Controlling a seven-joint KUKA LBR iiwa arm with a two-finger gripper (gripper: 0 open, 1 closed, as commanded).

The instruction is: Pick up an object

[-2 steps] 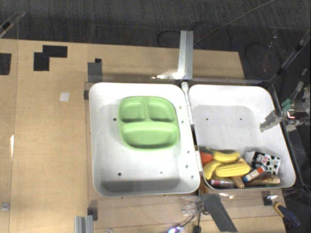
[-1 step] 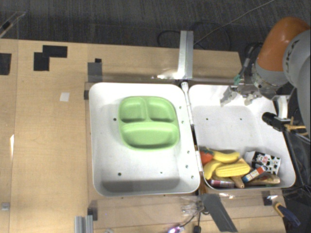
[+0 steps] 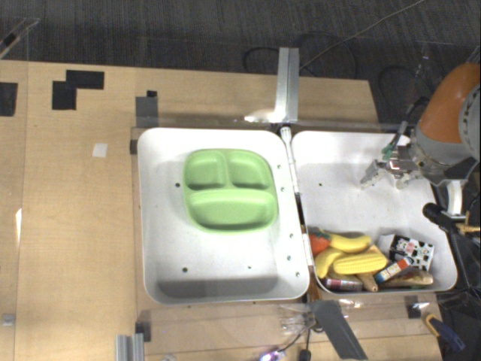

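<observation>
My arm (image 3: 451, 115): grey with an orange band above the wrist, reaching in from the right over the far right part of the right bin.
My gripper (image 3: 383, 173): hangs above bare white floor in the upper half of the right bin (image 3: 338, 156); the two fingers stand spread apart — open, with nothing between them.
Objects to pick: a heap along the bin's near edge, well below my gripper and apart from it.
Yellow bananas (image 3: 349, 254): two or three yellow pieces at the heap's left, lying below and to the left of my fingertips.
Orange piece (image 3: 319, 242): just left of the bananas, against the bin's left wall.
Patterned box (image 3: 413, 251): black and white with red marks — at the heap's right, almost straight below my gripper.
Small sticks (image 3: 391, 275): slim items, brown and coloured, at the heap's near side; too small to identify.
Left bin (image 3: 158, 224): well to the left of my gripper, beyond the divider.
Green tray (image 3: 229, 188): three-compartment plate resting in the left bin's middle.
</observation>
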